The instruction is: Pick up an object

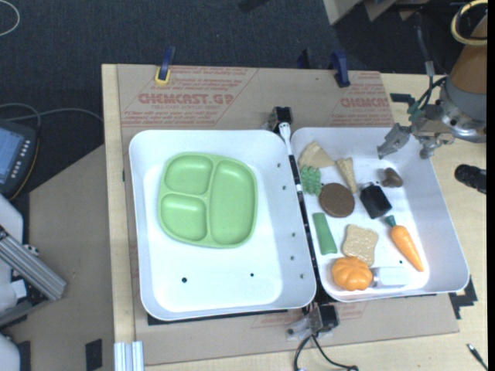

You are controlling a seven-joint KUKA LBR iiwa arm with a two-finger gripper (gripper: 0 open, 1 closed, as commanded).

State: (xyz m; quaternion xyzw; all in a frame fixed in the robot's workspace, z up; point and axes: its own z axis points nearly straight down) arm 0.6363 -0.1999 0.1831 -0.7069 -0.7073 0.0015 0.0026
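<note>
The right bin (441, 199) holds several toy foods: a pale cheese wedge (313, 157), a tan cone (346, 173), a green broccoli piece (310, 180), a round brown cookie (337, 199), a black block (375, 201), a small brown lump (392, 178), a green stick (325, 233), a cracker (360, 243), an orange pumpkin (352, 273) and a carrot (407, 246). My gripper (408, 145) hangs over the bin's far right corner, open, with nothing between its fingers. It is just above and right of the brown lump.
The left bin (155, 269) carries a green divided plate (209, 199). Both bins rest on a cardboard sheet (232, 91) held by a yellow clamp (163, 72) and a blue clamp (339, 68). The arm enters from the upper right.
</note>
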